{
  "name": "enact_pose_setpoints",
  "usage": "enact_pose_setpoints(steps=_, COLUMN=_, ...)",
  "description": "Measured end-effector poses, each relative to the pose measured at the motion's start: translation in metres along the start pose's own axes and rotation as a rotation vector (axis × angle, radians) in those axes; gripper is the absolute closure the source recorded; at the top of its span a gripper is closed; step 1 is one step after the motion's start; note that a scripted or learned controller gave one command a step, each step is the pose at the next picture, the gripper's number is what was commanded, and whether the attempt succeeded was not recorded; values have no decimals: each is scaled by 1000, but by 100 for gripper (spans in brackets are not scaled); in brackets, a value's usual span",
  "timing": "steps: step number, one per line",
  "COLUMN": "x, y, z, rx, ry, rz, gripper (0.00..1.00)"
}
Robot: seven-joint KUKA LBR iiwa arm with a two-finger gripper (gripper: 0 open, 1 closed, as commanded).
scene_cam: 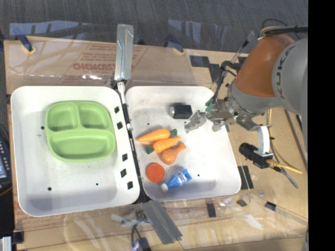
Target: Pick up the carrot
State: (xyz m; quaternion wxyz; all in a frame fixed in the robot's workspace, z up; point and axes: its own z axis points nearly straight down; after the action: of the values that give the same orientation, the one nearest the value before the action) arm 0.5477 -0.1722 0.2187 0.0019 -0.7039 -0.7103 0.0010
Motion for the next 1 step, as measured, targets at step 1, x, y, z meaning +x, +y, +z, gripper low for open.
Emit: enact_pose_setpoints(steps=1, x=46, y=12, z=120, rx=4, ry=0, rz=216, gripper=0)
